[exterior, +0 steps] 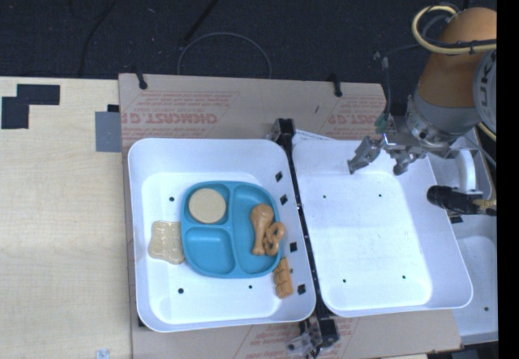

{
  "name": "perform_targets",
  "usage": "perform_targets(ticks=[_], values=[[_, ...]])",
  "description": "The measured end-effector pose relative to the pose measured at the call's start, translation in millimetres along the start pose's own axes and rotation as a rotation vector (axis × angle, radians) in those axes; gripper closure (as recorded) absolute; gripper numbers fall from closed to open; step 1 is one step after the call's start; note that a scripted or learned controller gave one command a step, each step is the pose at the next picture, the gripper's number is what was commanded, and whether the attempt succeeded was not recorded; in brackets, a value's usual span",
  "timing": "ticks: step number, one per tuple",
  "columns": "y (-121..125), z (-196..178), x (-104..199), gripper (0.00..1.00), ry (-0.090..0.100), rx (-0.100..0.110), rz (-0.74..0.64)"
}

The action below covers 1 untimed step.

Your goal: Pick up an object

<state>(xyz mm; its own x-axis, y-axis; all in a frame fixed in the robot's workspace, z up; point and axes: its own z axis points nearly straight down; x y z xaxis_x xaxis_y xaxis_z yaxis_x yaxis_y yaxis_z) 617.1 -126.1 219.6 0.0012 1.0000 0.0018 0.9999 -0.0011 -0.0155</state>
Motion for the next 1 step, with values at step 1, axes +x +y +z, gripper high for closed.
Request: perform_targets(ticks=[1], values=[[2.5,-8.4,0.0,0.0,-0.002,-0.014,-0.002]])
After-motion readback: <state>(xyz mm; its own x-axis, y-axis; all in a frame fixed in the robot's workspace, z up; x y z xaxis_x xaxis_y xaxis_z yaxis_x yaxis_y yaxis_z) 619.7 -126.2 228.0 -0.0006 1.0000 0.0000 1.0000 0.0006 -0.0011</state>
